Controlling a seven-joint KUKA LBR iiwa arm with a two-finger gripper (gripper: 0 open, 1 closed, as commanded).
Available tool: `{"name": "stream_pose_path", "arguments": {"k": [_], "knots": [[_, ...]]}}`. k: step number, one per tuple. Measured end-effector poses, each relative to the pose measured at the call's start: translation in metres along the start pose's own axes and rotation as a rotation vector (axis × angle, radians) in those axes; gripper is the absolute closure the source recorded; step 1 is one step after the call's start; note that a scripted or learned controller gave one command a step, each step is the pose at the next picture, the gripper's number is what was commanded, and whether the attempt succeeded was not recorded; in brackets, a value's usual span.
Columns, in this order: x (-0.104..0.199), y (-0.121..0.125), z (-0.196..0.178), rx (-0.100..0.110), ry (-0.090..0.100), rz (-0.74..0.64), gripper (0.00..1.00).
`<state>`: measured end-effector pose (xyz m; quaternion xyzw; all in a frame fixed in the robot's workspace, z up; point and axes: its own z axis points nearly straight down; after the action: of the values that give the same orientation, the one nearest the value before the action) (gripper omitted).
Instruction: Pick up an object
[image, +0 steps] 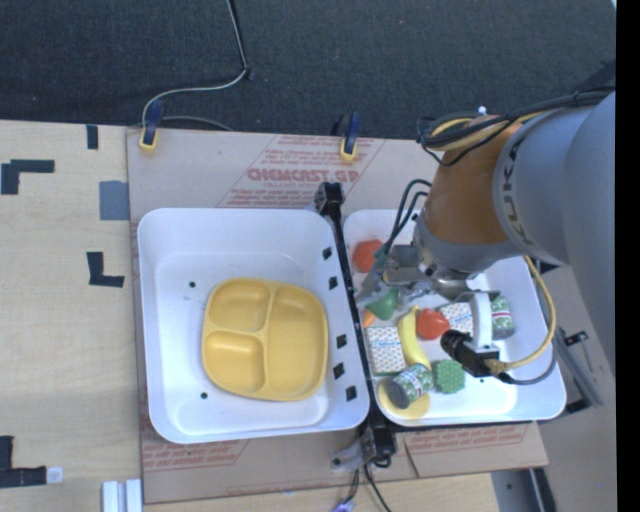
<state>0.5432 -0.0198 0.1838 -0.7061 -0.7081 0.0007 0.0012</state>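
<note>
The arm (500, 190) covers most of the far half of the right bin (540, 400). The gripper (392, 285) is low near that bin's left wall, its grip impossible to tell. Small objects (420, 345) crowd the bin around it, several partly hidden. A yellow divided plate (265, 338) lies in the left bin (170, 300).

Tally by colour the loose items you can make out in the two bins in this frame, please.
Yellow: 3, the compartment plate in the left bin, a banana-like piece, a round yellow item.
Red or orange: 2.
Green: 2, a textured block and a piece under the arm.
Printed cans: 2.
Patterned packet: 1.
Total: 10; the arm hides part of the right bin.
</note>
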Motion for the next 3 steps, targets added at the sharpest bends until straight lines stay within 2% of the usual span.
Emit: {"name": "stream_pose_path", "arguments": {"k": [1, 2, 3], "knots": [[0.052, 0.005, -0.061, -0.002, 0.000, 0.000, 1.00], [0.045, 0.035, 0.000, 0.001, -0.002, 0.002, 1.00], [0.102, -0.035, 0.000, 0.001, 0.000, 0.000, 1.00]]}}
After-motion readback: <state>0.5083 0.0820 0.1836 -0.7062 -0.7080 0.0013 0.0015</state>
